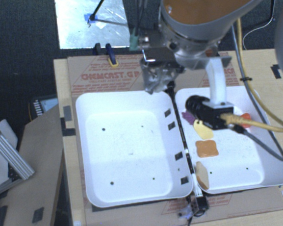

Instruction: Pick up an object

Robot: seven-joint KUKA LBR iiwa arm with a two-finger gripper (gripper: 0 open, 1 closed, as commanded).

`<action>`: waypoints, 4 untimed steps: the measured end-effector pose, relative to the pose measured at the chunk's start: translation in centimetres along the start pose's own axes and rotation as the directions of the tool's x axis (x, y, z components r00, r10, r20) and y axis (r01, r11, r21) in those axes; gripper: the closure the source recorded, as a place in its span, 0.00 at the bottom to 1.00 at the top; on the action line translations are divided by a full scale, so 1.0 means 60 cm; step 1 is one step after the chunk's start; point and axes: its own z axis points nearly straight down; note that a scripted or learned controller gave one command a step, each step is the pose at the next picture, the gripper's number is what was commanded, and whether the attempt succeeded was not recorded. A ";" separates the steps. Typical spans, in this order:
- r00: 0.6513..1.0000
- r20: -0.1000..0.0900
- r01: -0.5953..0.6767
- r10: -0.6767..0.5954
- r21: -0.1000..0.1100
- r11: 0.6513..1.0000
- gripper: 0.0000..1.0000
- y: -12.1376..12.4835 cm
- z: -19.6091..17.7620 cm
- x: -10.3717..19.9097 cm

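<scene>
An orange square [207, 148] lies flat in the right bin [245, 172] near the divider. A yellow piece [203, 129] sits just behind it and a tan piece [202, 174] in front. All lie loose, likely scattered as pick targets. The gripper [153, 86] hangs over the bins' back edge, apart from them. I cannot tell whether it is open or closed, and no object is seen in it.

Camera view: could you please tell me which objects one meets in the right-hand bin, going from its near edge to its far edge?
Tan piece → orange square piece → pale yellow piece → purple piece.
</scene>
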 end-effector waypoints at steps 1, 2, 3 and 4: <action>1.000 0.002 -0.004 0.004 -0.001 1.000 1.00 0.024 -0.015 0.022; 1.000 0.000 -0.001 0.001 -0.002 1.000 1.00 0.024 -0.033 0.021; 1.000 -0.001 0.004 -0.004 -0.004 1.000 1.00 0.024 -0.052 0.022; 1.000 -0.001 0.006 -0.006 -0.003 1.000 0.00 0.024 -0.051 0.022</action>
